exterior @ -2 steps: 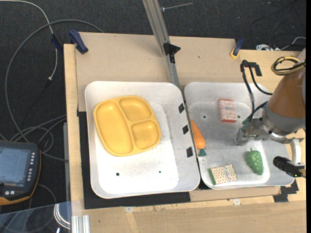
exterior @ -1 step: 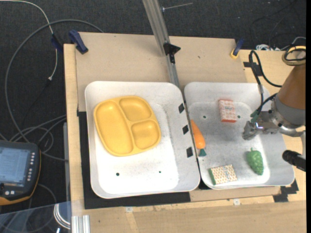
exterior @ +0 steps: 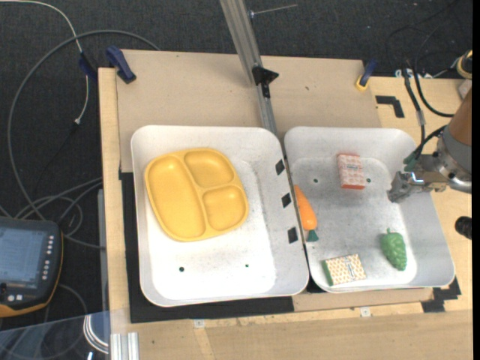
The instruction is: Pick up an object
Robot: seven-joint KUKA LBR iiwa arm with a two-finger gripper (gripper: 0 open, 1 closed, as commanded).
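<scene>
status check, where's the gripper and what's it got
Gripper over right bin's right edge, nothing seen in it. Green toy nearest, untouched. Nothing blocking.

Two white bins sit side by side. A yellow divided plate (exterior: 196, 193) lies in the left bin (exterior: 217, 276). Around the right bin's (exterior: 360, 137) centre: carrot (exterior: 305, 211), pink box (exterior: 351, 171), green toy (exterior: 394, 249), patterned packet (exterior: 345, 269). The gripper (exterior: 399, 189) hovers at its right wall.

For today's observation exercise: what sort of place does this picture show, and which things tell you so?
Probably a robotics lab test bench: a robot gripper reaches over two white bins holding toy food like a carrot, with a handheld control pendant and cables nearby.
</scene>
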